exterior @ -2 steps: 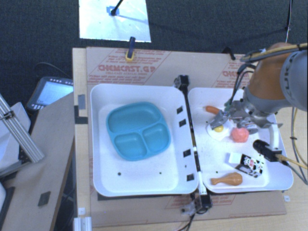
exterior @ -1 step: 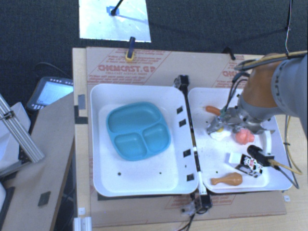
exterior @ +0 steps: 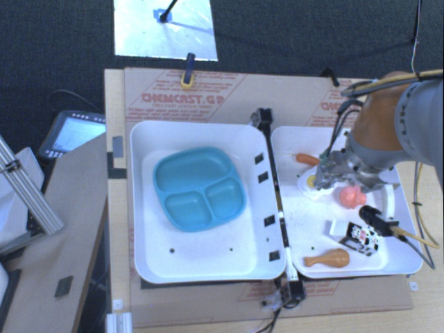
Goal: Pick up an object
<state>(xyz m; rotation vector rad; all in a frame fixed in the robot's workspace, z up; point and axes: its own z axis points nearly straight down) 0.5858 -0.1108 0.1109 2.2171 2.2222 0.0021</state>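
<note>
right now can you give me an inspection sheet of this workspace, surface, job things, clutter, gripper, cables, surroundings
surface: two white bins side by side on a printed cardboard sheet; left bin, right bin.
job's things: right bin holds an orange carrot-like piece, a white and yellow fried-egg toy, a pink lump, a tan drumstick shape and a black-and-white patterned block.
clutter: a blue divided plate lies in the left bin.
grippers: gripper sits low over the egg toy; finger state cannot be told.
cables: a thin line runs up from the arm; black wiring at the front bin joint.
surroundings: tablet at left, shiny square sheet on dark carpet behind.
</note>
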